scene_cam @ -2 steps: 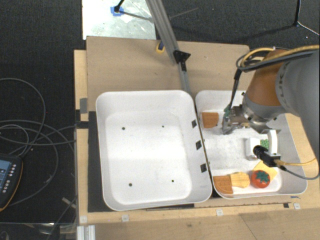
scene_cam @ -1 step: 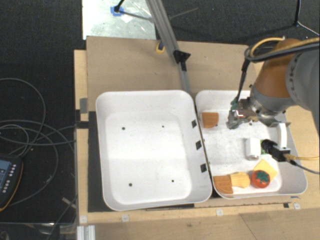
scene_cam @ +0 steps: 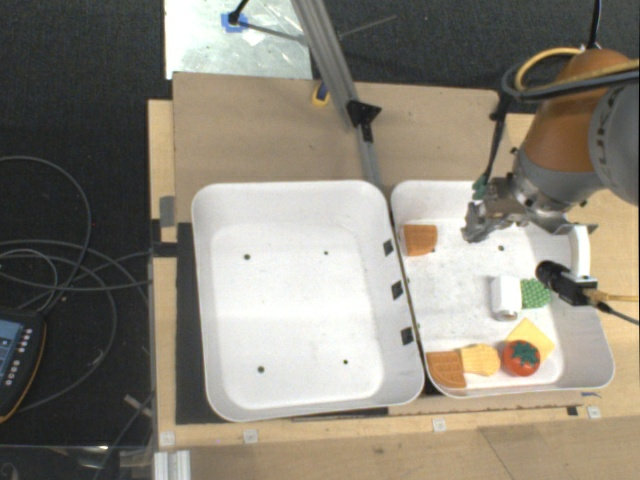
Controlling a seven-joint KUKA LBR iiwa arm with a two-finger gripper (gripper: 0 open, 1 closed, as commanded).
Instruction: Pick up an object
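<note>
Table (scene_cam: 270, 133): a tan wooden top, bearing two shallow white bins side by side, with a strip of black mat showing under their near edge.
Left bin (scene_cam: 300, 298): white and shallow, a few small dark dots on its floor.
Right bin (scene_cam: 440, 288): joined to the left one along a shared edge with black clips; it holds all the small things.
Orange block (scene_cam: 420, 239): lies flat at the far left of the right bin, just beside the shared edge.
White block (scene_cam: 504, 297): near the middle right of the right bin, touching a green patterned piece (scene_cam: 534, 293) on its right.
Near corner group: an orange waffle-like piece (scene_cam: 447, 368) by the near rim, a yellow piece (scene_cam: 480, 359) against it, a red tomato-like toy (scene_cam: 519, 359) and a yellow wedge (scene_cam: 533, 336) behind it.
Pincer (scene_cam: 478, 226): dark, hanging over the far part of the right bin, between the orange block and the bin's right wall; I cannot tell how far its fingers stand apart, and nothing is seen in them.
Arm (scene_cam: 570, 138): grey with an orange band, reaching in from the right.
Room: dark carpet around the table, loose black cables and a handheld controller (scene_cam: 15, 353) at left, a grey pole (scene_cam: 325, 43) slanting across the far side, a pale floor panel (scene_cam: 235, 23) beyond.
</note>
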